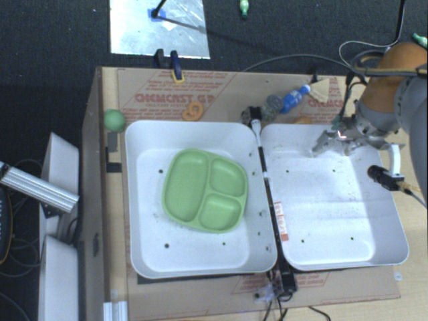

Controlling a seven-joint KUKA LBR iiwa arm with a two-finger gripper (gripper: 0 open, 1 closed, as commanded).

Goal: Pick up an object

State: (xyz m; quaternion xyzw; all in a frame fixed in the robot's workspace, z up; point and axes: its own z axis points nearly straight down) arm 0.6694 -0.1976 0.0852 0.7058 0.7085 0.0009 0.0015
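1. Two shallow white bins sit side by side on the worktop (221, 89), their inner rims touching along a dark seam down the middle.
2. The left bin (144, 199) holds a pale green divided plate (204, 190), lying flat and a little right of centre. Bare white floor runs round it on every side, widest along the left wall and the near wall.
3. The plate has three compartments: one long one on its left side, two smaller ones on its right. Its outline is a rounded square, turned slightly askew to the bin walls.
4. The right bin (334, 212) shows open floor across nearly its whole span.
5. The arm (391, 79) enters from the right, and its gripper (326, 143) hangs over the far right part of the right bin, close to the far rim and well apart from the plate.
6. Whether the gripper is spread or pressed together I cannot tell; nothing shows between its tips.
7. Beyond the bins, on the worktop, lie a blue bottle (291, 99) and a green ball (114, 120) near the left bin's far corner.
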